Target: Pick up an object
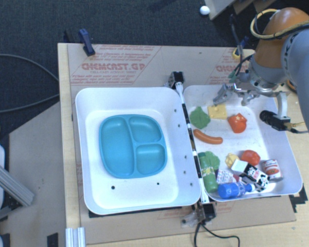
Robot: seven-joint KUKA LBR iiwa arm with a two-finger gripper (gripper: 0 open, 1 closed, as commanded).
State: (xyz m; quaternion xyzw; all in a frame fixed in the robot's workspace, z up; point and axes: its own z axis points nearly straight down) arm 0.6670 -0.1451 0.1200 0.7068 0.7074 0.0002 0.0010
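My two-finger claw [232, 93] hangs open, gripping nothing, at the upper right of the frame, just above the flat yellow cheese-like wedge [217, 111] lying in the right shallow white bin [287, 153].

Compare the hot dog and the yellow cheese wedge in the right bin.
The hot dog is long, thin and orange-red; the cheese wedge is short, blocky and pale yellow. The hot dog lies mid-bin near the divider; the cheese lies farther back, beside the gripper. Both rest in the right bin.
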